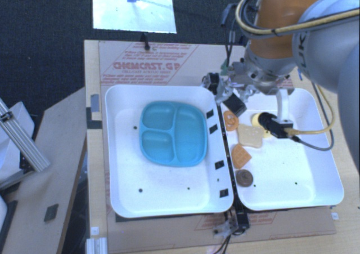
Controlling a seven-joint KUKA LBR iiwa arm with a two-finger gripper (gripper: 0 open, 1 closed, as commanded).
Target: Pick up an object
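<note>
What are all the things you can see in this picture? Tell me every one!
Bins: two, white, side by side on the bench.
Divided plate: one, light blue, in the left bin.
Orange snack pieces: two, orange, right bin beside the middle divider, one nearer the top and one lower.
Pale square piece: one, cream, right bin, between the orange ones.
Round disc: one, brown, right bin, nearest the front.
Yellow thing: one, yellow, right bin, partly hidden by the gripper parts.
Shiny sheet: one, silvery, on the dark floor beyond the bench.
Arm: one, grey with an orange band, reaching from the right.
Gripper: one, dark, above the right bin's upper left corner.
</note>
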